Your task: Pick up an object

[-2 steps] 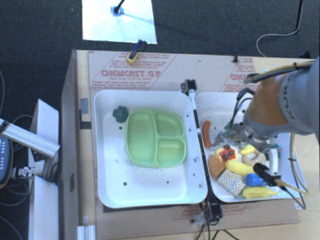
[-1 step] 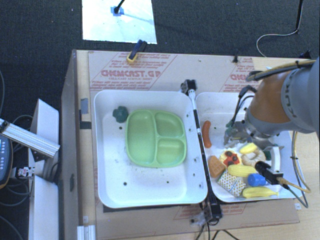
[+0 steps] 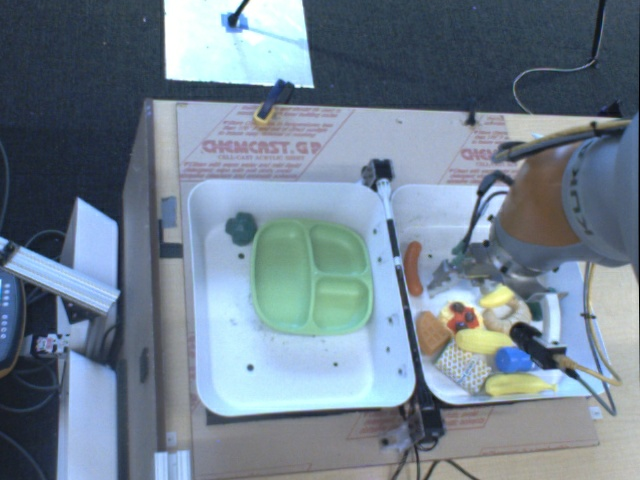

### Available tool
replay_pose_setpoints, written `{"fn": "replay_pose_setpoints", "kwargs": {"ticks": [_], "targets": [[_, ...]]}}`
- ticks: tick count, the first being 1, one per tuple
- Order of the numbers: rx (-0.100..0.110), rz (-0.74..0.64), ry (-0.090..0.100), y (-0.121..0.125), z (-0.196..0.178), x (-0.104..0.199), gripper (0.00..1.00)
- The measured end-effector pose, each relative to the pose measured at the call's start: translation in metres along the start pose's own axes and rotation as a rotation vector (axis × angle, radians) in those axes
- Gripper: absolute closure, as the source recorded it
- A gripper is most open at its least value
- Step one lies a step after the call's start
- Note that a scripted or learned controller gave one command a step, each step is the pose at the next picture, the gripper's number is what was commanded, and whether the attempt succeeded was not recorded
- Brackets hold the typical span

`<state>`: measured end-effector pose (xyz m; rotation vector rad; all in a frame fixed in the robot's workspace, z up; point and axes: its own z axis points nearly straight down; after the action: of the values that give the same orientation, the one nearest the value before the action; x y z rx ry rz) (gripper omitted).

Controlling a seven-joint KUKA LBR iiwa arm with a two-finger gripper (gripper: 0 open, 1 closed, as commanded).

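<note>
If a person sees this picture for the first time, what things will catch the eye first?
First, the light green divided plate, lying flat in the middle of the left bin, with a small dark green piece at its upper left corner. Next, the colourful pile of toy food in the right bin, with the grey and orange arm above it.

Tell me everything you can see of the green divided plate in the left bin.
The green plate is pale green, plastic-looking, a rounded rectangle with three compartments: one tall one on the left and two smaller ones stacked on the right. It lies flat, face up, near the middle of the left bin. A small dark green object sits at its upper-left corner.
</note>
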<state>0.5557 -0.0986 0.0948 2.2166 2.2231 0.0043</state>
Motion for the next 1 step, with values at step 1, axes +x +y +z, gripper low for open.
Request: {"fn": "replay_pose_setpoints", "kwargs": {"ticks": [1], "targets": [[-0.002, -0.001, 0.001, 0.0008, -0.0104, 0.0001, 1.0]]}}
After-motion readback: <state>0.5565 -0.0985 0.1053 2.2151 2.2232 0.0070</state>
